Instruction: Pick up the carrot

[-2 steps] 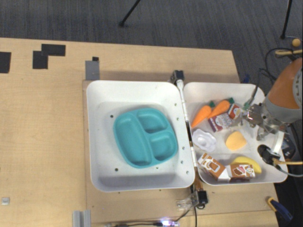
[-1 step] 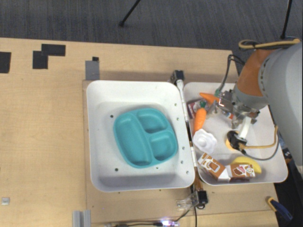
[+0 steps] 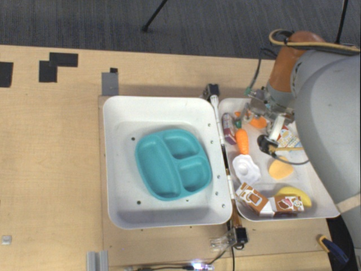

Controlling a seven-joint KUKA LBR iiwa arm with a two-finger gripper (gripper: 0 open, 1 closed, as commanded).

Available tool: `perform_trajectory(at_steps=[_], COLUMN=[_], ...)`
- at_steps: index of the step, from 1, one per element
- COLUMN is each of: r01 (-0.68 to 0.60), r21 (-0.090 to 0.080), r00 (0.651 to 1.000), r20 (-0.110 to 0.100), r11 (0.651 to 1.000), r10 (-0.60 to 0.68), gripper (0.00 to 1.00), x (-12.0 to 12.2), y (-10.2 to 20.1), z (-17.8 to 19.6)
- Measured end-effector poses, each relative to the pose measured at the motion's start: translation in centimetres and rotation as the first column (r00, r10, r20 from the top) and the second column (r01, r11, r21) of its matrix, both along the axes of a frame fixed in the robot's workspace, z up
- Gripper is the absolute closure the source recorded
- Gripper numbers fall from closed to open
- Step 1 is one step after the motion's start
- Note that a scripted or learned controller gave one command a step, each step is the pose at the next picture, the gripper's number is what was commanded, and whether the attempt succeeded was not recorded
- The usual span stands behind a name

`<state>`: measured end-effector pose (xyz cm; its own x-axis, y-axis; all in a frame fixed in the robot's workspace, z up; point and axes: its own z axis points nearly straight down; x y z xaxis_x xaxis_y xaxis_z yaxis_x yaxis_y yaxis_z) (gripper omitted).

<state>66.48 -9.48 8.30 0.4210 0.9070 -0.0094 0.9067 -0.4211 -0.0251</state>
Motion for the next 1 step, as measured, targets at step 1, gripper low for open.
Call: perform_trajectory(at_steps=[1], r01=[-0.014], r21=[-0.007], r00=[1.0], r20=[0.02], r11=[1.0], r10=[0.014], gripper=[1.0], x=[0.48], y=[0.12], z=[1.4])
